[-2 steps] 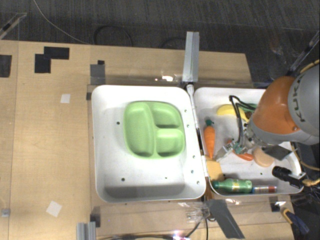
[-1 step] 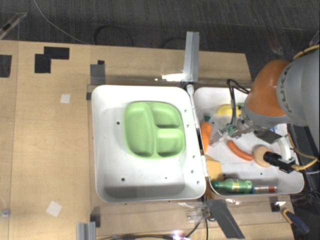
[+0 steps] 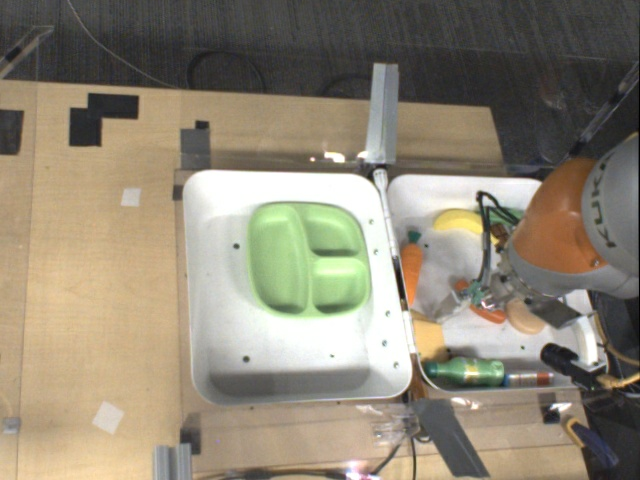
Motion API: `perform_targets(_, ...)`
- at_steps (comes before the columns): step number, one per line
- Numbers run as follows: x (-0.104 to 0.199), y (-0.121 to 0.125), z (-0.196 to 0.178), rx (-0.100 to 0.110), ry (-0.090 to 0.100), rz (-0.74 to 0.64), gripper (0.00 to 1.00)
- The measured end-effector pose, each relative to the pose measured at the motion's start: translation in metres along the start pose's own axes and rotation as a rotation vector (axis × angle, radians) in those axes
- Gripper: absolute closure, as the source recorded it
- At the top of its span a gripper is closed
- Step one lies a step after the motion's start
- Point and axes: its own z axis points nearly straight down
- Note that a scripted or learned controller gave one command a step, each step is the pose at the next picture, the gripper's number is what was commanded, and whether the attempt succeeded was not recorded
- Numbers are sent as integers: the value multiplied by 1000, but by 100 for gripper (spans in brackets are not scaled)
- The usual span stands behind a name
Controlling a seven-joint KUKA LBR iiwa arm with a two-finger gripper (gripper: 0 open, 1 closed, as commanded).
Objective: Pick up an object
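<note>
1. At the near wall of the right bin [image 3: 560, 190], a green bottle [image 3: 465, 371] is seen lying on its side, untouched and well clear of the arm.
2. Just beyond it, a small yellow-orange block [image 3: 428, 337] is seen against the wall shared with the left bin [image 3: 215, 298].
3. The gripper [image 3: 482, 294] is lowered into the middle of the right bin, beneath the orange band of the arm [image 3: 560, 233]. It is placed directly over a small red object [image 3: 488, 314], with a tan round piece [image 3: 523, 317] just beside it.
4. How far the gripper is opened cannot be told, since its tip is blurred and merged with the clutter. Nothing can be confirmed as held, and contact with the red object cannot be judged either.
5. The task is therefore judged not yet done: no object is seen lifted off a bin floor. The approach seems made; closing, holding and raising are left.
6. Further back, an orange carrot-like piece [image 3: 411, 268] and a yellow banana [image 3: 458, 222] are seen resting on the bin floor.
7. In the left bin, a green divided plate [image 3: 305, 258] is left lying flat.
</note>
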Motion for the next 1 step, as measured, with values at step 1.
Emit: perform_targets(1,4,23,1,3,0,200,0)
